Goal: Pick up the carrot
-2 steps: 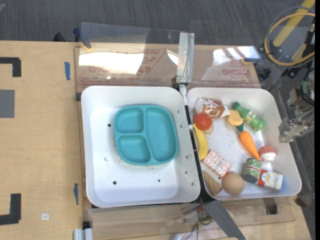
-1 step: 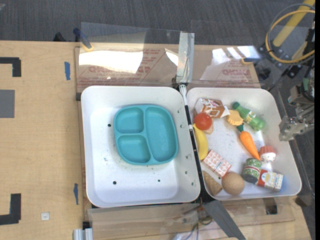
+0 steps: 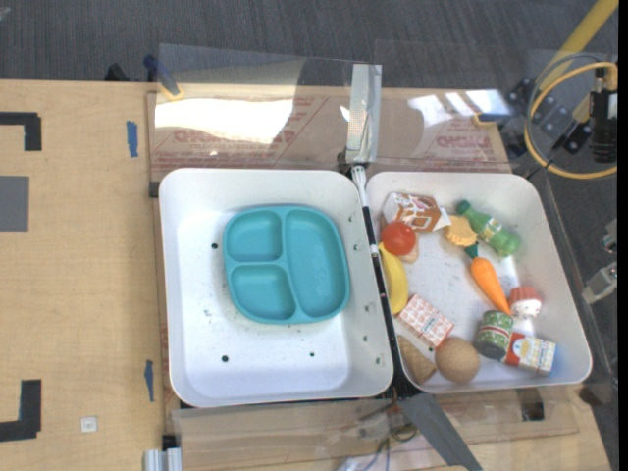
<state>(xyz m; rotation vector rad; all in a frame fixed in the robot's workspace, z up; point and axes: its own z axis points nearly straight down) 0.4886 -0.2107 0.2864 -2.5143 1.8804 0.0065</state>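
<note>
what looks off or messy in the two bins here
Nothing looks spilled or broken. The right bin holds a loose jumble of toy food: the carrot lies slantwise among it, beside a green bottle. The teal divided plate sits slightly skewed in the left bin.

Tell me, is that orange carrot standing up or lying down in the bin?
Lying down. The carrot lies flat on the floor of the right bin, slanted, between the green bottle and the can.

Possibly a dark part of the arm (image 3: 595,118), far upper right.
</note>
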